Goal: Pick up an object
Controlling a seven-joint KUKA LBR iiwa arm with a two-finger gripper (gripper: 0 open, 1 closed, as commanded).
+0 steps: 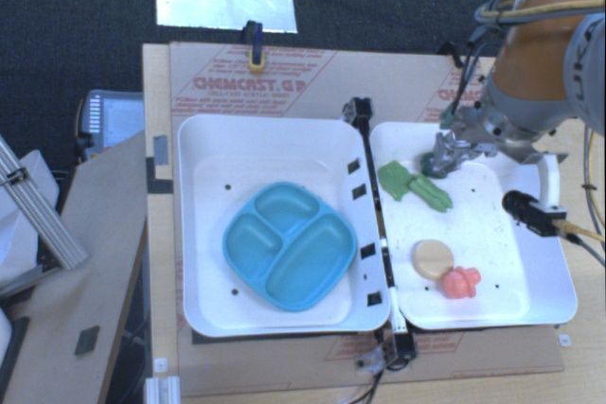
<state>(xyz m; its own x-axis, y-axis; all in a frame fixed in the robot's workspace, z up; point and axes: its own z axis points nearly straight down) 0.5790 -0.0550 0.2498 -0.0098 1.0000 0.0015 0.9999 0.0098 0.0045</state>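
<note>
— Just below the claw (443, 156), what is lying in the right bin (530, 298)?
— A green toy (414, 184), almost touching it. It is looking light, stiff, slick; I'm favouring its narrow middle. I cannot tell the claw's state.

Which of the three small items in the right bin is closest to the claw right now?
The green piece, just beside the claw at the bin's far end. The tan disc and pink item lie toward the near edge.

arm (554, 24): cut by right edge | jaws' gap: unreadable
</note>
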